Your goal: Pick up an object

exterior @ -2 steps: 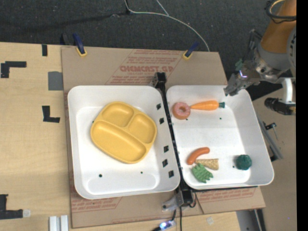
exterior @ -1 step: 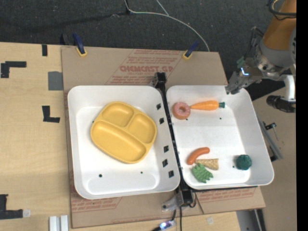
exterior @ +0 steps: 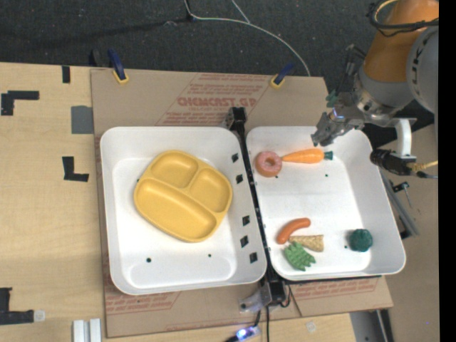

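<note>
My jaws (exterior: 324, 135) hover just above the carrot (exterior: 308, 157), positioned for a descent onto it; whether they are open cannot be told; the donut (exterior: 268, 164) touches the carrot's far tip

The arm (exterior: 402, 48) is cut off at the three o'clock edge; the gripper (exterior: 324, 135) fingers are too small to judge.

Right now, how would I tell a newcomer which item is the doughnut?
Look in the right bin, at its far left corner beside the divider. The pink doughnut lies there, touching the carrot's tip. It is the only ring-shaped item.
</note>
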Robot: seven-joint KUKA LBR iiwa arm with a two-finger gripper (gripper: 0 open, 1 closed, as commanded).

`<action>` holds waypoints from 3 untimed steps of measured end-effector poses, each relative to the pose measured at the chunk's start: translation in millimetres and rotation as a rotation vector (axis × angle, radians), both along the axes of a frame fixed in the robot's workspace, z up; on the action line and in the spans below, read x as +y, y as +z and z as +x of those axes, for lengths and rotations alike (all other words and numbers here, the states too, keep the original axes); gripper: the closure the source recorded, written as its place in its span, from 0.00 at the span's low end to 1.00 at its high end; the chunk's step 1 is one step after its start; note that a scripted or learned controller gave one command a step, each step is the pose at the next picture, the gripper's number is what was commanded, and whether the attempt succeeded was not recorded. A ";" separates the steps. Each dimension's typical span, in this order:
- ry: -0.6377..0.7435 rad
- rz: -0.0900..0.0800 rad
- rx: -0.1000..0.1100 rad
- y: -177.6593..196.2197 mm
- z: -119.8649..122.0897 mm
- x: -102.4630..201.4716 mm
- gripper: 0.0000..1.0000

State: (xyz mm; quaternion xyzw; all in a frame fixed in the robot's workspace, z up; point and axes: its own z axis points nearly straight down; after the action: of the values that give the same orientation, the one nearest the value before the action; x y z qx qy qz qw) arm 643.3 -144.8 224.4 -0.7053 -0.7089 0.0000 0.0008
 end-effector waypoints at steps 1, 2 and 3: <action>0.000 0.001 0.001 8.1 -26.7 53.5 1.00; 0.001 0.000 0.002 7.2 -51.0 111.2 1.00; 0.000 0.001 0.003 4.0 -87.8 161.1 1.00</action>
State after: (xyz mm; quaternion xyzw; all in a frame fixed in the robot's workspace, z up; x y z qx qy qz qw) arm 555.5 16.3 228.4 -0.7052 -0.7090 0.0009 0.0021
